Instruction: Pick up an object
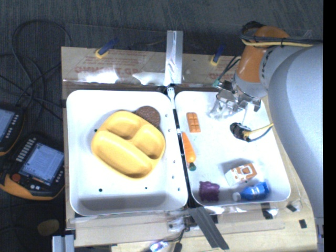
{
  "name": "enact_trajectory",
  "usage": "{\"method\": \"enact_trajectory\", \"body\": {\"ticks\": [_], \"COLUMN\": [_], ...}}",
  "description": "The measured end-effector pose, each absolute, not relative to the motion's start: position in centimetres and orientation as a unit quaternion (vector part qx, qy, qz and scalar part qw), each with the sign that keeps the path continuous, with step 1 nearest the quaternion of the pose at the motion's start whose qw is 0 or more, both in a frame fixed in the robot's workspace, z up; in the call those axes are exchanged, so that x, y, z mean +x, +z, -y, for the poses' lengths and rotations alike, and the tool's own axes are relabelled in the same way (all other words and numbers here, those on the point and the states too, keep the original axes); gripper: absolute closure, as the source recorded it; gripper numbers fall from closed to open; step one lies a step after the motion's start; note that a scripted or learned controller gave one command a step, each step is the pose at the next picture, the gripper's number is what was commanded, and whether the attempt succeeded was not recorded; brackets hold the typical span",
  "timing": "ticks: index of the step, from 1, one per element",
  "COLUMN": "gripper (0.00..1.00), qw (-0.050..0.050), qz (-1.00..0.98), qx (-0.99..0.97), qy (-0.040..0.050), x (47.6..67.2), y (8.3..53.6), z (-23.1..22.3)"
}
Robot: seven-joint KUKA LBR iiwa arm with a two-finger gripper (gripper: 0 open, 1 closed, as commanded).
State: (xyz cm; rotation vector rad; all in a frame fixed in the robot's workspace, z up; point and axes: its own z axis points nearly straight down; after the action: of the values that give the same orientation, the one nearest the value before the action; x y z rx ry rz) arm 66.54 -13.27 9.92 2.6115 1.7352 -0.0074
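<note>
I see the tool point(229, 105) low over the right bin's point(273, 156) far end, nothing visibly between its fingers; whether they are spread I cannot tell. Nearest it lies an orange waffle block point(193, 122), then a carrot point(188, 149) against the divider. A purple toy point(209, 191), small carton point(241, 173) and blue bottle point(255, 191) occupy the near end. A yellow banana bunch point(128, 143) fills the left bin point(84, 193).

Bright, even overhead light; white bins point(231, 156) near blown out w/ glare, soft shadows; slightly blurry overall.
</note>
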Motion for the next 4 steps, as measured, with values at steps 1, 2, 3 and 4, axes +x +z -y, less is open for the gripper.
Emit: {"method": "enact_trajectory", "body": {"ticks": [1, 2, 3, 4], "gripper": [1.00, 1.00, 1.00, 1.00], "qw": [0.000, 0.000, 0.000, 0.001], "qz": [-0.451, -0.436, -0.313, -0.279], "qx": [0.892, 0.900, 0.950, 0.960], "qy": [-0.0020, -0.0018, -0.0025, -0.0033], "x": [66.8, 66.8, 60.4, 65.8], "y": [13.5, 19.7, 26.1, 18.3], "z": [15.1, 13.3, 12.0, 12.4]}}
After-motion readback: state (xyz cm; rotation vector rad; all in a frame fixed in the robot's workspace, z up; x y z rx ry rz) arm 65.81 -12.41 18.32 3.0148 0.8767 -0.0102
